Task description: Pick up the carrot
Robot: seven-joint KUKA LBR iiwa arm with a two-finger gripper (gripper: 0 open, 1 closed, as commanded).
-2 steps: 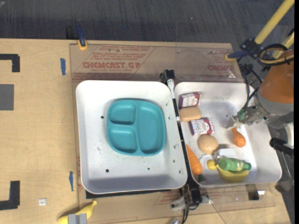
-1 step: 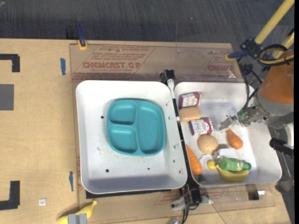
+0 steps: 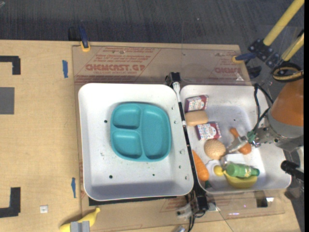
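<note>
The carrot [image 3: 200,165], long and orange, lies slanted along the left wall of the right bin [image 3: 270,178], close to the front. My gripper [image 3: 240,143] reaches in from the right and hangs low over the middle of that bin. It is to the right of the carrot and apart from it, beside a tan round roll [image 3: 214,149]. Small orange pieces [image 3: 245,149] sit right at the gripper's tip; I cannot make out what they are.
The right bin also holds two purple-and-white packs [image 3: 196,103] [image 3: 208,130], a tan block [image 3: 196,118] and a green bottle [image 3: 241,169] on a yellow banana [image 3: 237,180]. A teal divided plate [image 3: 141,132] sits in the left bin [image 3: 91,144].
</note>
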